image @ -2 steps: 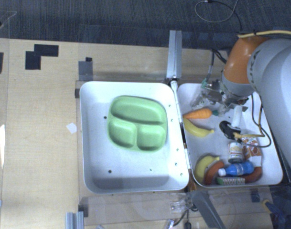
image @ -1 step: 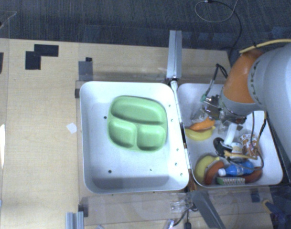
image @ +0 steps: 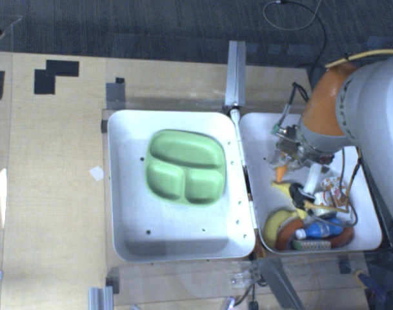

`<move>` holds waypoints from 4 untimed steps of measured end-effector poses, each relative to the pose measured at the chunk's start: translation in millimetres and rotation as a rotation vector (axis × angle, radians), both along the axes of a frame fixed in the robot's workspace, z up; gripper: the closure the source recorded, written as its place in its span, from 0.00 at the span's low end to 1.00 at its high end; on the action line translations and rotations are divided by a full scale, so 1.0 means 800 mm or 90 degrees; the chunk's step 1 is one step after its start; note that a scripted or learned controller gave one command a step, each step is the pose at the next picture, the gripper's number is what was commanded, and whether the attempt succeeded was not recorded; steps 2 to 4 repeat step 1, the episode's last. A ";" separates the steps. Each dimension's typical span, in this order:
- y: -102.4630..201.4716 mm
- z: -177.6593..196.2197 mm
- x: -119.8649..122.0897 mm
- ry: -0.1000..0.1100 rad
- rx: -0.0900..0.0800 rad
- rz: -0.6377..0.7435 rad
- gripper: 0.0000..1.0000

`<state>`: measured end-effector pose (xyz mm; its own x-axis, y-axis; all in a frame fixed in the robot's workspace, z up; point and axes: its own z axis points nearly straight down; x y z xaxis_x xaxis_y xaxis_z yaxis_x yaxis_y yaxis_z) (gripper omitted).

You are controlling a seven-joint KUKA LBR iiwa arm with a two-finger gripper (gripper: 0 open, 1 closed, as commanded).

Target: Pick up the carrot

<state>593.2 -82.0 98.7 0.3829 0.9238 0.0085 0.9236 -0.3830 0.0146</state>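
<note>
Wooden desk under you, dark carpet beyond it, two white bins side by side, and the arm reaching into the right bin (image: 372,232). The fingers (image: 290,151) are low over that bin's far half, but the wrist's clutter of metal and cable hides their tips, so you cannot tell whether they are open or closed. Nothing shows as gripped.

Your carrot (image: 281,171) lies just in front of the fingers, on the side toward the bin's near rim, and it may be touching them. It reads as a small, slim orange sliver, tapered, lying flat on the white floor. There is little of it to catch.

Watch the risks. That narrow taper could squirt out sideways if the fingers close off-centre, or they could pinch on nothing if they come down a touch too far back. The smooth floor would let it skate away from a glancing push.

Then the neighbours. Just past the carrot, further from the fingers, lies a yellow and black piece (image: 294,192). Beyond that, the heap by the near rim: a round yellow fruit (image: 278,223), a blue bottle (image: 322,228), a red-brown sausage shape (image: 335,239). Drift that way and you could grab the wrong thing or shove the pile about.

Well off to the fingers' other side, across the divider, the green divided plate (image: 185,166) sits in the left bin (image: 128,237), out of harm's way.
</note>
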 end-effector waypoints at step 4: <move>0.067 0.106 0.041 0.009 -0.002 0.036 1.00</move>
